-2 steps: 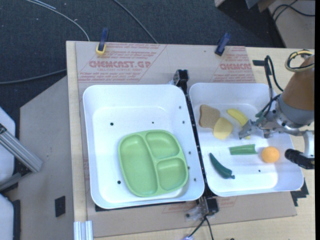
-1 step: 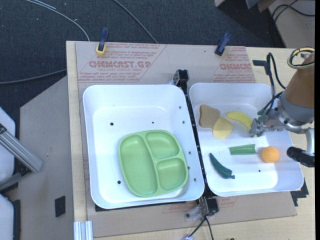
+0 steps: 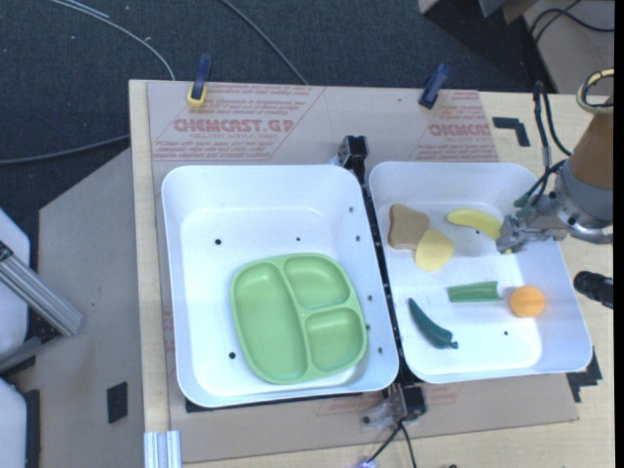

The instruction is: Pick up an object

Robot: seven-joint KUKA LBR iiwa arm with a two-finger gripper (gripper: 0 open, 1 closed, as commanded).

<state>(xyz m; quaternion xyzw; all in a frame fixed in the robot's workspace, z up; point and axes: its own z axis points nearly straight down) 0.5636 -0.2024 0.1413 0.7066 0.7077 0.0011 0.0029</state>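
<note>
— Hovering in the right bin [image 3: 561, 354], the gripper [image 3: 509, 239] has nothing visibly in it; finger spread, cannot tell.
— Nearest object?
— Banana [image 3: 475, 221], just left of it, unlifted.

Two white bins, the left one [image 3: 185, 203] and the right one [image 3: 556, 344], look like smooth, slightly glossy plastic. A green divided plate [image 3: 297, 315] has a smooth matt plastic look, and the bench board [image 3: 322, 115] beneath looks like matt brown paper-faced sheet printed with red lettering. The floor [image 3: 78, 57] looks like dark, rough carpet.
</note>
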